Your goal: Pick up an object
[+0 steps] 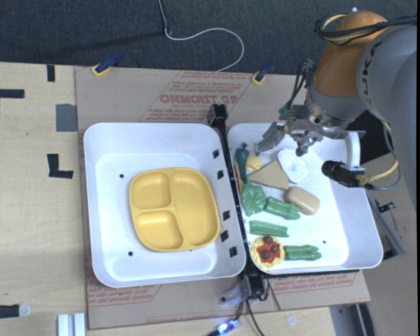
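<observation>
The right bin (350, 247) holds several toy foods: a white piece (295, 166), a tan wedge (269, 177), a tan bun-like piece (304, 200), a leafy green piece (253, 199), green pods (269, 227) and a small pizza (267, 250). My gripper (287, 143) hangs over the far end of this bin, just above the white piece and the wedge. Its fingers (268, 139) are spread open, and I see nothing between them.
A yellow divided plate (173, 208) lies in the left bin (105, 159). A dark green piece (241, 157) and a yellow one (253, 164) sit against the right bin's left wall. The arm's grey body (378, 61) covers the bin's far right corner.
</observation>
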`<action>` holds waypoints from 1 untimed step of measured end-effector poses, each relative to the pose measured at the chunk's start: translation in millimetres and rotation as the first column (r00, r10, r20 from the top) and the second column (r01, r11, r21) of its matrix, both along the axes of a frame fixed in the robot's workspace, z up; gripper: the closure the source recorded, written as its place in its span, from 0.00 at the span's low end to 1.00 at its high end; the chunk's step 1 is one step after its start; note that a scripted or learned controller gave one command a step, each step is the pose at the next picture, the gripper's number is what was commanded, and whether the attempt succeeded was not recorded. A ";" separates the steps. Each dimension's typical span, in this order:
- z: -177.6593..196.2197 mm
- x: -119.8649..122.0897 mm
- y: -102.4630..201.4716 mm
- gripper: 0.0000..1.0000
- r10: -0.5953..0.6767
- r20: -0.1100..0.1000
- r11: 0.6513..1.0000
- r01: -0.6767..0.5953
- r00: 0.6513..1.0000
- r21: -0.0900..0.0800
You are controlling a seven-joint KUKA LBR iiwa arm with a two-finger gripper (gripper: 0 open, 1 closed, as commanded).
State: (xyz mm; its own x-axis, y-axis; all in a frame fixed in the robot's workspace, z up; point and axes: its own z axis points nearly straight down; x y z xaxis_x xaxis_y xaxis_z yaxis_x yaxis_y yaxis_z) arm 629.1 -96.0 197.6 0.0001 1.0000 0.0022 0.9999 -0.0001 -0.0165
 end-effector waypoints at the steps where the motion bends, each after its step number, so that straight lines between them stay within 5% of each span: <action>1: 5.9 2.4 0.1 0.00 0.002 0.011 1.000 -0.002 1.000 -0.001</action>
